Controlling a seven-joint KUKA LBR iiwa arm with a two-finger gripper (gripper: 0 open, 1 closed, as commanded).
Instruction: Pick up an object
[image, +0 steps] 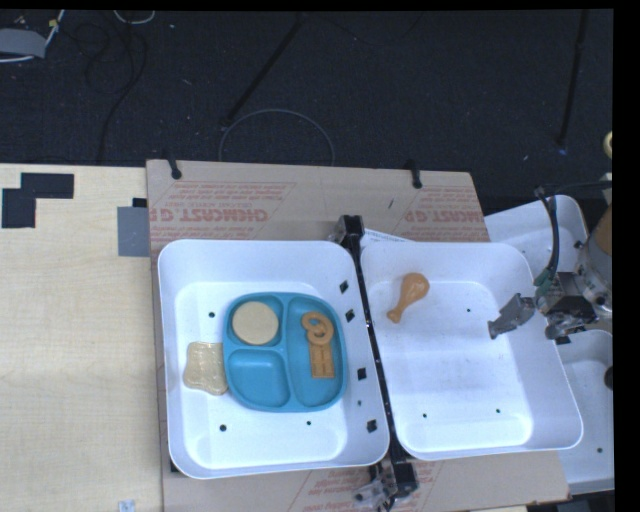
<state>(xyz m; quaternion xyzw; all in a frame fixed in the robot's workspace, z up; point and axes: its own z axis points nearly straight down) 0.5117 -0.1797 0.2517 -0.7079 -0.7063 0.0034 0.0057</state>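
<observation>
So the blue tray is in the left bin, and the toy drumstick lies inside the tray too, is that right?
Not quite. The blue tray is in the left bin, but the drumstick is not in the tray. It lies alone in the right bin, near its far side, as the camera view shows. The tray holds a round cracker and a small brown piece.

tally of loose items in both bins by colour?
Tan/orange: 4: round piece, key-shaped piece, both in the tray; pale piece beside the tray; drumstick in the right bin
Blue: 1: divided tray
Total: 5
</observation>
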